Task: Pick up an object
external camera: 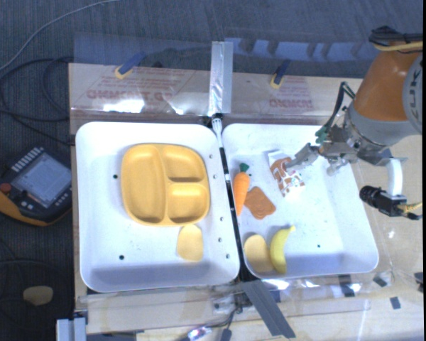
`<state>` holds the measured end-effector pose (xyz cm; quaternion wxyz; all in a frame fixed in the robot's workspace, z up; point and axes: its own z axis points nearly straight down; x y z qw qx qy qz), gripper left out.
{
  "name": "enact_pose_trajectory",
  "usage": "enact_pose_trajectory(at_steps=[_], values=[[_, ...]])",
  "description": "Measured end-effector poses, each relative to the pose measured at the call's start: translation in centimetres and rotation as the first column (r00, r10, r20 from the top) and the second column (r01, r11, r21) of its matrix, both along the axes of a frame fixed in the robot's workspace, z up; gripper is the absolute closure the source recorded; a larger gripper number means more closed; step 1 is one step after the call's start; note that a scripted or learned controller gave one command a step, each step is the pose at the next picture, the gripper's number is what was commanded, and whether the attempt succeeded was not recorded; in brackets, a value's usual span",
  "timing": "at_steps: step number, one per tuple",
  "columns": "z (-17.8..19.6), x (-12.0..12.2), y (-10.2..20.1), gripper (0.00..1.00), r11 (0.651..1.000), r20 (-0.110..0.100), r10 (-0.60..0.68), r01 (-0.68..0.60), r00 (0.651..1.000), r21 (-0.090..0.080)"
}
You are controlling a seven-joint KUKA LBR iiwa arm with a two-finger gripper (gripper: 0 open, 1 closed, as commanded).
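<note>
Gripper [292, 163] seemingly touching packet [286, 175]; carrot [241, 188], banana [280, 247] nearby

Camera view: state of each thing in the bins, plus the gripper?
Gripper: low over the right bin, fingers at the packet.
Packet: flat, not lifted.
Carrot: lying along the divider.
Banana: lying at the near wall.
Yellow tray: upright, in the left bin.

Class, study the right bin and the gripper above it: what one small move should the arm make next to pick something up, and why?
Probably lower straight down a little. The gripper hangs right at the white and brown packet in the right bin, and the packet lies apart from the carrot and the orange piece, so it looks like the nearest uncrowded target. Nothing shows held yet.
</note>
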<state>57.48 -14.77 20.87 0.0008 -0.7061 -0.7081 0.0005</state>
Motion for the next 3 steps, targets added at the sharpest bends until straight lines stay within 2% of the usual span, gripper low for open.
enact_pose_trajectory(at_steps=[1,2,3], values=[[-11.2,5.5,0.0,0.0,0.992,0.002,0.128,-0.128,0.992,-0.003],[-10.3,5.5,0.1,1.0,0.992,0.001,0.129,-0.129,0.992,-0.001],[1.5,4.1,9.9,1.0,0.969,0.001,0.247,-0.247,0.969,0.0]])
